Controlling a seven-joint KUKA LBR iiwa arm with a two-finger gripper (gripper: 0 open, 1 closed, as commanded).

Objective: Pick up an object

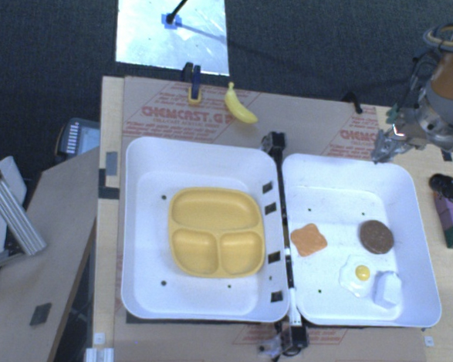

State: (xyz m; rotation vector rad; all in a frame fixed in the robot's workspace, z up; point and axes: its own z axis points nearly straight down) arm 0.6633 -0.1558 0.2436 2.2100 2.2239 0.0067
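Bench with two bins, arm (450, 84) raised beyond right bin (409, 228) (upper corner)

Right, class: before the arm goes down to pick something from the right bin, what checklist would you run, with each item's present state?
1. Targets in right bin: brown disc, orange piece, fried egg, white block: ok.
2. Disc apart from its neighbours: ok.
3. Egg and block apart: not ok, they touch.
4. Gripper over a target: not ok, it hangs at the bin's far rim.
5. Fingers open: cannot tell.
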